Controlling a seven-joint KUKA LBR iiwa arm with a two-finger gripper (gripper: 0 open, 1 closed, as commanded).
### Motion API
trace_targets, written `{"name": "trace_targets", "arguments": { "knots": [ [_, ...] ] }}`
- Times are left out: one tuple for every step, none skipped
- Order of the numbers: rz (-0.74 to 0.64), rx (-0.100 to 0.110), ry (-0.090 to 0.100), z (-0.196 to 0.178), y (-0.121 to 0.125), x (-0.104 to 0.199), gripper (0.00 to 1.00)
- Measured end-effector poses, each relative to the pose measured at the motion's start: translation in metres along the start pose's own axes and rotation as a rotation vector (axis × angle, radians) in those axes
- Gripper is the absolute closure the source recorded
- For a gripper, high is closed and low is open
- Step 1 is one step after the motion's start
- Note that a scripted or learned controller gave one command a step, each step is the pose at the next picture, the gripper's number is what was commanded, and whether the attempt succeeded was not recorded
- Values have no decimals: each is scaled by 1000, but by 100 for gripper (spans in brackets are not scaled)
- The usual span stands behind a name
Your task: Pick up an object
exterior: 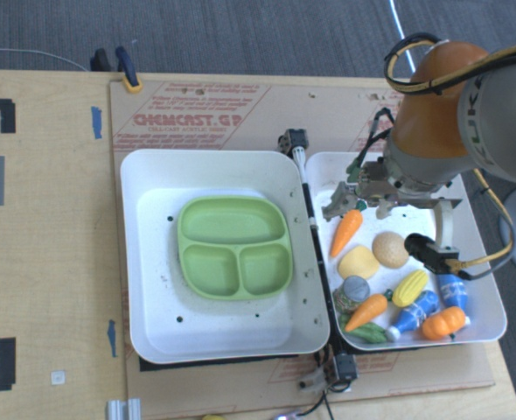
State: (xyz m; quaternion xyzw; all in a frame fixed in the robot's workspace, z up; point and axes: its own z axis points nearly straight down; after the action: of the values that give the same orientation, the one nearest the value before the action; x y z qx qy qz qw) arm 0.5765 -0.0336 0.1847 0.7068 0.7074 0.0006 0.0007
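Jaws [360, 201] spread open, empty, hovering just above carrot [346, 232] in right bin [494, 322].

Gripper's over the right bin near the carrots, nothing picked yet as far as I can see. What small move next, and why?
Probably a short descent toward the upper orange toy carrot. The grey two-finger gripper sits just above the carrot's top end in the right white bin, with nothing visible between its fingers. That carrot lies apart from the crowded pile nearer the front, so it looks like the easiest target.
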Motion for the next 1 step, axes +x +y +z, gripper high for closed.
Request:
{"name": "trace_targets", "arguments": {
  "knots": [
    [3, 4, 1, 66, -4, -76, 0]
  ]
}}
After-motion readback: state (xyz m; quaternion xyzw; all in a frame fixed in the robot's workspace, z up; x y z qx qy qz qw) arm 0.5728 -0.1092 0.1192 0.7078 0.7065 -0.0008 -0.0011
